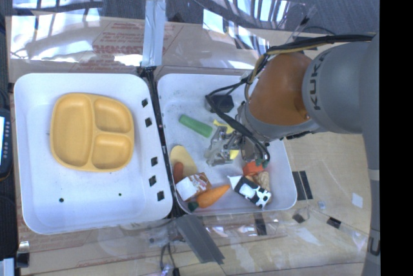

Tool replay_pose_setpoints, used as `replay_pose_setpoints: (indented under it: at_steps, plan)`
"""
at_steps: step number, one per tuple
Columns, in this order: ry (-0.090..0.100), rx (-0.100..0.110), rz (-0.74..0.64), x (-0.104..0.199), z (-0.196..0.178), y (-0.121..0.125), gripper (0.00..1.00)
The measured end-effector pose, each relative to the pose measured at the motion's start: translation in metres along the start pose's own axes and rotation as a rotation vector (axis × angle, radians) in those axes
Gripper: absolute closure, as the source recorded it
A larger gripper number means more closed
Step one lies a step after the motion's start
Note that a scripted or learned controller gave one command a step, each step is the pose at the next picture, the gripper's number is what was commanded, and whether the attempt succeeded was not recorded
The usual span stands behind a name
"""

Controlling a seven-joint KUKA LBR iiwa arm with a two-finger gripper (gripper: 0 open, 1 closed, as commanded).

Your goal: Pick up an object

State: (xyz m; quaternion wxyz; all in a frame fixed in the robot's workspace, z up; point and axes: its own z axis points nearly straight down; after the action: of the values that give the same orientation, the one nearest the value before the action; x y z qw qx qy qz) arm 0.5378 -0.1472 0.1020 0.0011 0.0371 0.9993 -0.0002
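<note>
Grey arm (pixel 335 88) reaches down into the right bin (pixel 174 100), wrist bent leftward.

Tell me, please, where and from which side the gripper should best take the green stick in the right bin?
Probably at the middle of the green stick, from straight above, fingers across its narrow width. It lies flat and slanted on the right bin floor, apart from the clutter, so both long sides look free. The gripper is beside it.

Toys crowd the right bin's (pixel 169 100) near end; bare floor lies beyond the green stick (pixel 195 126).
</note>
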Motion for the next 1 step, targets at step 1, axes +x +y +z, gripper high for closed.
replay_pose_setpoints:
  at_steps: [1]
  plan:
    - [-0.012, 0.003, -0.019, -0.0381, -0.1346, -0.0247, 1.00]
